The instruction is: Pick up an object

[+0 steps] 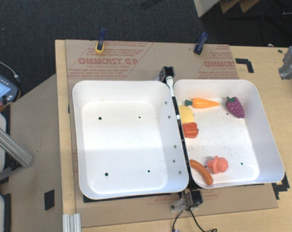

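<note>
The toys all lie in the right bin (262,129): a carrot (204,102), purple grapes (235,107), a red pepper (190,129) and a sausage (201,171). The carrot or grapes suit best (each lies apart from its neighbours). I cannot tell the hand's state. The cardboard-covered worktop (136,57) stands over dark carpet.

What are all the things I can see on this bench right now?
left bin: 1, white, left half of bench
right bin: 1, white, right half of bench
carrot: 1, orange, top of right bin
grapes: 1, purple, top right of right bin
yellow piece: 1, pale yellow, right bin's left wall
red pepper: 1, red, just below yellow piece
sausage: 1, orange-brown, right bin's bottom left
pink toy: 1, pink, beside sausage
clamps: 2, blue, bench's far edge
</note>
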